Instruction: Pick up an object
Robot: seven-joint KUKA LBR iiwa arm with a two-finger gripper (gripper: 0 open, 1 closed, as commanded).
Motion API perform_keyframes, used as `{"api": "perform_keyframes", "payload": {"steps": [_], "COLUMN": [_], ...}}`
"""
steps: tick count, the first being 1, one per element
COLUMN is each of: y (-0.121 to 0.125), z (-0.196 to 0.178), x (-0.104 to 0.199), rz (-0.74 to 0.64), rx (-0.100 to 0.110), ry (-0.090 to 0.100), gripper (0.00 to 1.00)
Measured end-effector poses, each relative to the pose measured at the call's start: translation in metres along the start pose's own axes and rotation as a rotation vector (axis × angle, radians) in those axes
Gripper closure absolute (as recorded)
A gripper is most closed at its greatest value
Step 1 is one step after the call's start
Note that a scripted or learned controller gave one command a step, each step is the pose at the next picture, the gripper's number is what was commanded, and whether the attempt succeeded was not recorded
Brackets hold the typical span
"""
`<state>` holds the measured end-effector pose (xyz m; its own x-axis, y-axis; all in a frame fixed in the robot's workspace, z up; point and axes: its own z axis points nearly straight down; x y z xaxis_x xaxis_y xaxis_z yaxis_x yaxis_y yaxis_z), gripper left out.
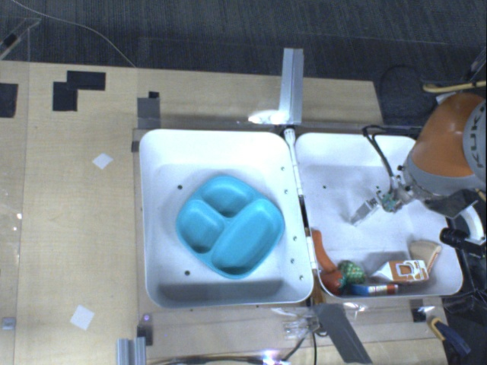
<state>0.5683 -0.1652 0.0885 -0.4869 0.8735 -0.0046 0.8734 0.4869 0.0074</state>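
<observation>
A: Dark grey carpet runs across the top of the frame; below it, a pale wooden bench with black tape marks at upper left and a thin cable crossing that corner.

B: Containers?

A: Two shallow white plastic bins side by side. Left bin, centre frame: one light-blue moulded plastic tray with three compartments, lying flat. Right bin: items crowded along its lower edge. An orange curved plastic piece by the lower left wall, a green knobbly round object just beside it, a red-and-blue marker-like stick below, an orange-and-white small carton, a tan paper-like cone at the right.

B: Arm?

A: Grey arm with orange band enters from right edge. Two-finger metal gripper low over bare floor of right bin, well apart from the clutter. Fingers slightly parted, nothing between them.
</observation>
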Motion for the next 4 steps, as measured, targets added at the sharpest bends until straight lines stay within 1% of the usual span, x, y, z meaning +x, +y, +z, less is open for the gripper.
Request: {"api": "perform_keyframes", "payload": {"steps": [1,2,3,4], "y": [-0.036,0.011,0.022,0.039], "z": [-0.003,-0.001,-0.001,0.001], "x": [0.094,0.016,0.058,-0.009], "rz": [-0.158,-0.188,-0.072,-0.091], "rx": [-0.004,-0.003,-0.003,0.000], "ry": [-0.003,-0.005,-0.004,-0.003], "gripper": [0.00,0.00,0.00,0.00]}}
